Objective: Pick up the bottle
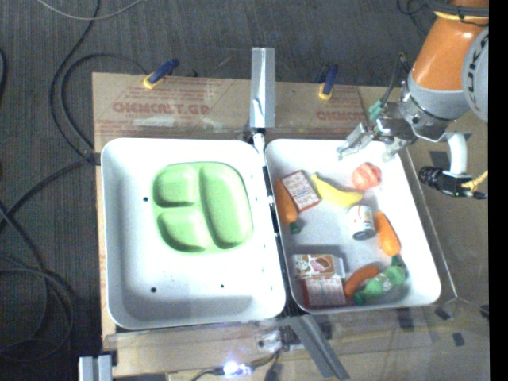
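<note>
Right bin (421,236) as landmark: the bottle (364,221) lies near its middle, beside a banana (337,192) and a carrot (387,234). The gripper (359,140) hangs over the bin's far rim, jaws spread apart, gripping nothing. A green tray (203,206) lies in the left bin (135,292).

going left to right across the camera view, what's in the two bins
green divided plate in the left bin → in the right bin: carrot → small red-and-white box → banana → small can-like bottle → another carrot
</note>
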You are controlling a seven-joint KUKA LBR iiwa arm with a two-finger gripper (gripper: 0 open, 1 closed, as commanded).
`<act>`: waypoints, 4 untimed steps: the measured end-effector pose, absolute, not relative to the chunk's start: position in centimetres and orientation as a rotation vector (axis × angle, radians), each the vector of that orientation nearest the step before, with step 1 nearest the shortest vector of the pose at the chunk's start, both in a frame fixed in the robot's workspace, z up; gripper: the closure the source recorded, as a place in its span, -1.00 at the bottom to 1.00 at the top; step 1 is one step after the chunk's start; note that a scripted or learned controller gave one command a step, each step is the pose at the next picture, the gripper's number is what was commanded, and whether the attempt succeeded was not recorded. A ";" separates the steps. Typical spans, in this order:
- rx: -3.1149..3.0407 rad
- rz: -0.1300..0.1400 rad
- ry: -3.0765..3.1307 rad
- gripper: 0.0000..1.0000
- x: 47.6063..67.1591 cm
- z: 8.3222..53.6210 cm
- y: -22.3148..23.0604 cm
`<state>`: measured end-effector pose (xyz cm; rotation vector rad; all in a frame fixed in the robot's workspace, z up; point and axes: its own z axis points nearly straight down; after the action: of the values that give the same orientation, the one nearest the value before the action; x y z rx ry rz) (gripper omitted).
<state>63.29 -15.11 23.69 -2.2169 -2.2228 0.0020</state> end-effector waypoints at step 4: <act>-2.334 0.003 -2.104 -1.00 66.9 17.2 -18.3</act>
<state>66.87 -18.32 17.22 -2.3340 -2.1043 0.0028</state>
